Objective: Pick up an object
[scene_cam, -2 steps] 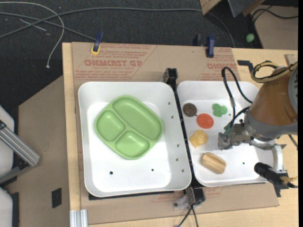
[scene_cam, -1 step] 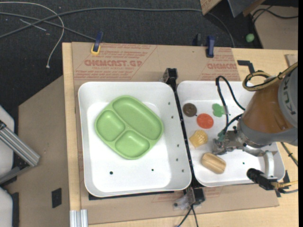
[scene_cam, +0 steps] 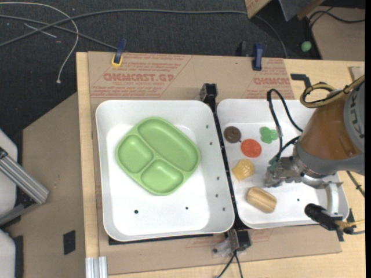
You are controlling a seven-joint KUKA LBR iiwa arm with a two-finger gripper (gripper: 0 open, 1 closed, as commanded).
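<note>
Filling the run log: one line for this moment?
arm: over right bin | gripper: low, right of yellow piece, above tan roll | grasp: none seen | left bin: green tray

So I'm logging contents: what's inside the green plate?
Nothing visible in the green plate's three compartments. All three show fully; the bin floor beneath it is covered.
</note>
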